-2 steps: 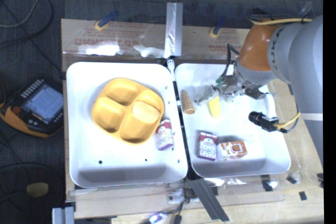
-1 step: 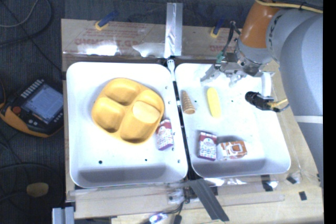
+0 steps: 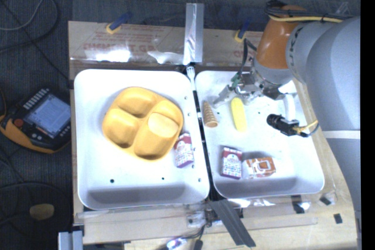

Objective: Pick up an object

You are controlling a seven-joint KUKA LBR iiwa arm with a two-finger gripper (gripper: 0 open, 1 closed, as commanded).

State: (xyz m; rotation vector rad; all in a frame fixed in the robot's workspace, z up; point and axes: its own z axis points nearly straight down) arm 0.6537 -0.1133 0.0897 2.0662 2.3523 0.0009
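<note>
Your end effector (image 3: 237, 91) hangs in the right bin (image 3: 304, 175), fingers spread (nothing between them), just above the yellow corn cob (image 3: 238, 115) beside the ridged brown cone (image 3: 209, 114).

I see glossy white plastic bins (image 3: 140, 193); a smooth yellow plastic dish (image 3: 142, 122); printed paper cartons (image 3: 231, 161); matt grey carpet (image 3: 35, 14) under the wooden bench (image 3: 146, 38).
</note>
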